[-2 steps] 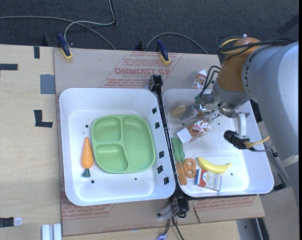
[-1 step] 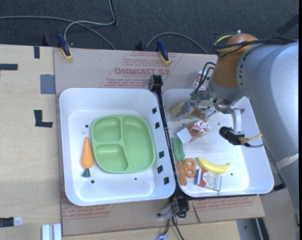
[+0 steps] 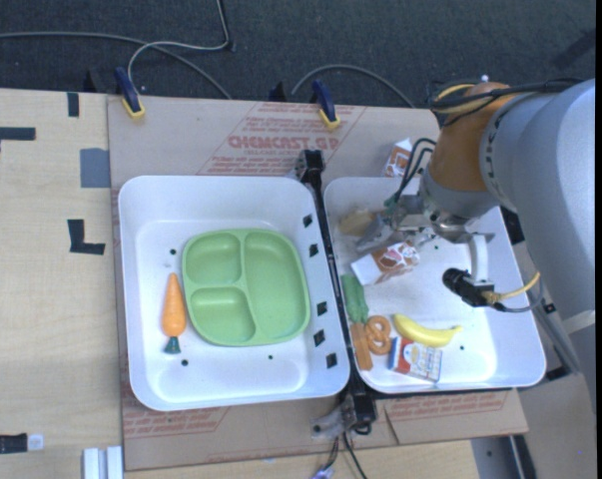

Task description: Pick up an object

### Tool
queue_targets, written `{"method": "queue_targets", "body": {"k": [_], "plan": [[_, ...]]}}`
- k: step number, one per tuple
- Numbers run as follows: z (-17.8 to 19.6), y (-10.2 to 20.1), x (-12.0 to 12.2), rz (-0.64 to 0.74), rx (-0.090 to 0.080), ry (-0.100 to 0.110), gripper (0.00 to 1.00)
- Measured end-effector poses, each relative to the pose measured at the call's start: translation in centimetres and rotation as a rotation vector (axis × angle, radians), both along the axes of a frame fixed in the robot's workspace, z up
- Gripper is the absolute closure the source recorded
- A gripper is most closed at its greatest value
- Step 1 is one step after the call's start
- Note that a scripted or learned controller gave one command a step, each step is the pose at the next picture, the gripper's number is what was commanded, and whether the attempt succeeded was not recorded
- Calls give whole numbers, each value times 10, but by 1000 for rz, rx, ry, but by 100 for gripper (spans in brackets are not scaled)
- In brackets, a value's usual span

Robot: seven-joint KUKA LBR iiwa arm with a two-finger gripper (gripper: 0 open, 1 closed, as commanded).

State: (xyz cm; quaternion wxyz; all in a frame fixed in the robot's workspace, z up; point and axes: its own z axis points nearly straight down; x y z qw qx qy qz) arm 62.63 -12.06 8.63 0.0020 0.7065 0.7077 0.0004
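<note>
Grey and orange-banded, the arm is reaching from the frame's right over the right white plastic bin (image 3: 520, 362), its gripper (image 3: 405, 230) blurring above a small red-and-white packet (image 3: 388, 260) so its state cannot be told, while a smooth curved yellow banana (image 3: 425, 331) is lying lower down.

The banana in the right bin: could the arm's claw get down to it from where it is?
Probably yes. The banana lies bare on top near the bin's front, nothing lying over it. The claw is just behind it, over the same bin. A small carton touches its front edge and could crowd a grip.
</note>
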Motion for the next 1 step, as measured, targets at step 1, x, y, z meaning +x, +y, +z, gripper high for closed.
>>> {"method": "queue_targets", "body": {"k": [1], "plan": [[0,21,-10,-1,-1,0,0]]}}
